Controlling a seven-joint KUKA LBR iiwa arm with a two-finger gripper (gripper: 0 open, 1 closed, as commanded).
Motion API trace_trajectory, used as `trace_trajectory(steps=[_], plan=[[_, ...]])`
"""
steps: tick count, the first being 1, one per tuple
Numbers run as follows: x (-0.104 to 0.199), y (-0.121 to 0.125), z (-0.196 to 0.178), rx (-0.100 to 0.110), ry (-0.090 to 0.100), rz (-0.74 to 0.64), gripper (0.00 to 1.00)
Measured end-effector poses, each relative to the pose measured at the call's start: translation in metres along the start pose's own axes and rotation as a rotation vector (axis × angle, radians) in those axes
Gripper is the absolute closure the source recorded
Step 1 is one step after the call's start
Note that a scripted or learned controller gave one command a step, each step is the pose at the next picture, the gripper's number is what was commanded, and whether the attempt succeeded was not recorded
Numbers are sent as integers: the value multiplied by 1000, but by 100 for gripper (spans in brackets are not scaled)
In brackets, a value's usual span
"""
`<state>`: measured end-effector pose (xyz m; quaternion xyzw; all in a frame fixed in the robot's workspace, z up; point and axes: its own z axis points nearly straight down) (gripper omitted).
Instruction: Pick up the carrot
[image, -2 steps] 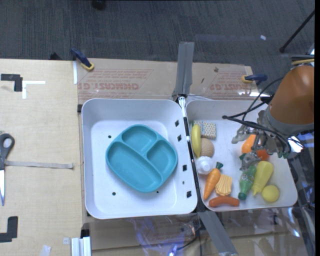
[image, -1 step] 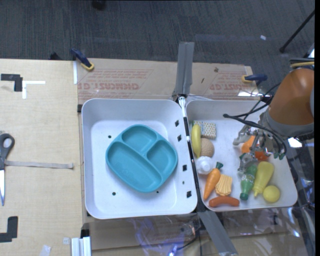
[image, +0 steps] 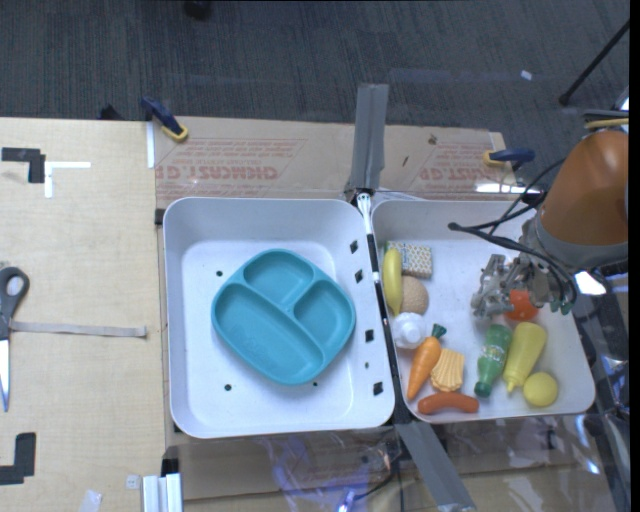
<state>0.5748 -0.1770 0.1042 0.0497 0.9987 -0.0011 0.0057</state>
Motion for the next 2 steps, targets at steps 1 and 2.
trace_trajectory(steps=[1,2], plan=[[0,0,0,0,0,0,0],[-2,1,-11,2,-6,-3,100]])
